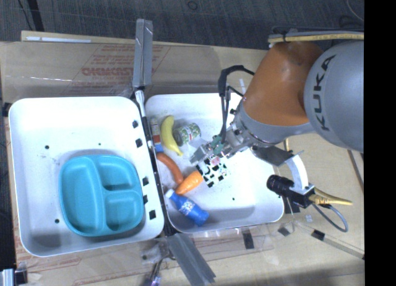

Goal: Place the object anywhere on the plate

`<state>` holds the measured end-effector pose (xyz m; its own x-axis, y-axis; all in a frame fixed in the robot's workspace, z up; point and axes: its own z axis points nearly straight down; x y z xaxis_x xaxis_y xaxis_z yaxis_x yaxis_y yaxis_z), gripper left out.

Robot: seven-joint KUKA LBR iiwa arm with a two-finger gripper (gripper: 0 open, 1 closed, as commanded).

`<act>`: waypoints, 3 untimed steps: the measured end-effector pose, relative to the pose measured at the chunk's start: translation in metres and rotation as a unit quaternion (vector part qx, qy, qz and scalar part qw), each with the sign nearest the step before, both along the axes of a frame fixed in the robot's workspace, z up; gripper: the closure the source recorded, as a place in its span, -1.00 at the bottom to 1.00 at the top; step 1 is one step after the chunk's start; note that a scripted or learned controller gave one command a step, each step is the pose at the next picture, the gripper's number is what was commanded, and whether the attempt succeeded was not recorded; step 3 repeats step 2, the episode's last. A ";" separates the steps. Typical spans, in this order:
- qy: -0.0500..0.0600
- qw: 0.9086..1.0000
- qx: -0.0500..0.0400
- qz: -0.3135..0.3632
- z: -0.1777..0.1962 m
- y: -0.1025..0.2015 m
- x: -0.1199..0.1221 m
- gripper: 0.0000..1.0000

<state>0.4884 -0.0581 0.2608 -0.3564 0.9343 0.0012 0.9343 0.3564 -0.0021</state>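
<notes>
A blue divided plate [99, 195] lies in the left bin [37, 124] with nothing on it. My gripper [211, 162] hangs low over the middle of the right bin [260, 207]. Its checkered tip sits just right of an orange carrot [189, 182]. Left of the gripper are a yellow banana [169, 134] and a small green-labelled can [187, 133]. No object shows clearly held in the gripper.
An orange-red sausage shape [168, 166] lies along the right bin's left wall, and a blue bottle [189, 209] rests near its front left corner. A metal divider [142, 56] stands between the bins at the back.
</notes>
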 end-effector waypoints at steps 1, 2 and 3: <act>0.002 0.999 -0.001 -0.043 -0.071 0.096 0.019 1.00; 0.001 0.999 -0.001 -0.044 -0.071 0.096 0.019 -1.00; 0.001 0.999 -0.001 -0.044 -0.071 0.096 0.019 -1.00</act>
